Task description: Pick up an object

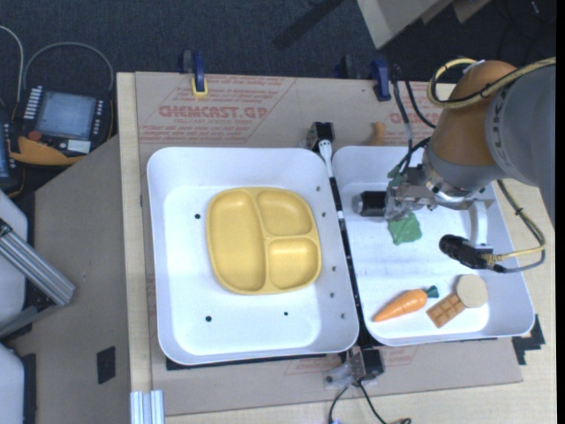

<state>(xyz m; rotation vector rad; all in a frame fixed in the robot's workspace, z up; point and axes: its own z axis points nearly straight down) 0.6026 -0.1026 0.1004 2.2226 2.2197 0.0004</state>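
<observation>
Green crumpled soft object (406, 230) lies in the right white bin (508, 321) directly beneath the end effector (408, 203), positioned for a pick; whether its grip is closed, I cannot tell.

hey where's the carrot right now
The carrot lies in the right bin, near its front edge, just left of the brown block and below the green piece.

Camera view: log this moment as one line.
tool above green item, right bin | carrot, cracker near front | yellow plate in left bin
</observation>
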